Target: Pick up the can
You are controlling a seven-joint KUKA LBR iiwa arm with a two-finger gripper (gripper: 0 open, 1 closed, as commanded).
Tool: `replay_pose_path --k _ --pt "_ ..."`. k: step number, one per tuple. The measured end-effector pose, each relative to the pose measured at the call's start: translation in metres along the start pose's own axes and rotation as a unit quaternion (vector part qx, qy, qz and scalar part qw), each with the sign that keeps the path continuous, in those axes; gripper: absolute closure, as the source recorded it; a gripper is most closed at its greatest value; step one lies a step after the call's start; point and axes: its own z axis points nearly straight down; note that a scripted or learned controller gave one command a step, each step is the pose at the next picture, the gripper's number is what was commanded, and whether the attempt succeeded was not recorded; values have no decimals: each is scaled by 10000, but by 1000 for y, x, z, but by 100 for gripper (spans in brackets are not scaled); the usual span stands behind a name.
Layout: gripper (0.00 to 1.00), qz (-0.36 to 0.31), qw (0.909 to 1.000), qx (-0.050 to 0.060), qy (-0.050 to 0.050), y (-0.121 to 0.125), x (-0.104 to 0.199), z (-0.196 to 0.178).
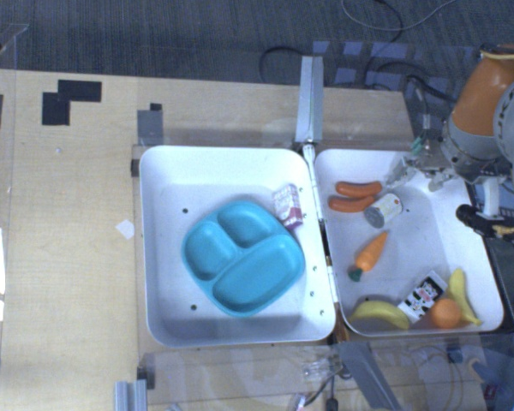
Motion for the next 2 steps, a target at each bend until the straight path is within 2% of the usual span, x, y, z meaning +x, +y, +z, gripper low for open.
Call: replay_pose_path --k 1,2 --pt "0 475 9989 42 18 4 26 14" --pt "0 438 9990 45 18 0 55 14"
